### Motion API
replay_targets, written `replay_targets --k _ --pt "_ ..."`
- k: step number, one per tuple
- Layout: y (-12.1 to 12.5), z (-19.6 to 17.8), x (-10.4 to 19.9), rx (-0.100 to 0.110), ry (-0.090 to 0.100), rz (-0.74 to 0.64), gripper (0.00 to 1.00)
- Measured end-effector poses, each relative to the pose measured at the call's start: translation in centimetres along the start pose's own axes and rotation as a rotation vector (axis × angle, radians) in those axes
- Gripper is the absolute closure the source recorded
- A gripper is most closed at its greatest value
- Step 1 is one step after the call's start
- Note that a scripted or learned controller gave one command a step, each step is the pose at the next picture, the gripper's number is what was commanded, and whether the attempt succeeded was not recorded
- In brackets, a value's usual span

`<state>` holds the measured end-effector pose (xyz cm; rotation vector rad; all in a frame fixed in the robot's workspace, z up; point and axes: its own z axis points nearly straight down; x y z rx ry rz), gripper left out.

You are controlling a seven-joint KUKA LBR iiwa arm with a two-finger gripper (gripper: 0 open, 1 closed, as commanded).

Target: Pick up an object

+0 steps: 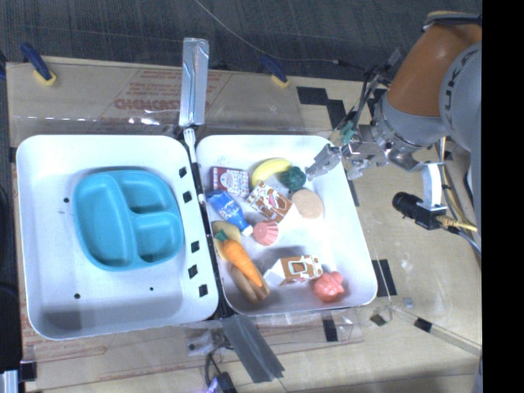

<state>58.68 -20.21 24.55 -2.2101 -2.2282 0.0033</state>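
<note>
Gripper (321, 160): I see it at the right bin's (354, 219) one o'clock; fingers unreadable.
Banana (270, 170): light, stiff, slick; I'd pinch mid-body.

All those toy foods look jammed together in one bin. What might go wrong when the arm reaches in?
The banana, the green piece and the tan disc touch, so the gripper above that bin's far corner may nudge neighbours or catch two. It could also bump the right bin wall nearby.
</note>
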Motion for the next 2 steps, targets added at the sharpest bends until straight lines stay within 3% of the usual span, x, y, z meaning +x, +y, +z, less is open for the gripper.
replay_targets --k 1,2 --pt "-0.1 13.0 1.6 -0.025 -0.004 -0.014 0.0" --pt "3.2 13.3 4.8 -0.014 -0.007 -0.204 0.0"
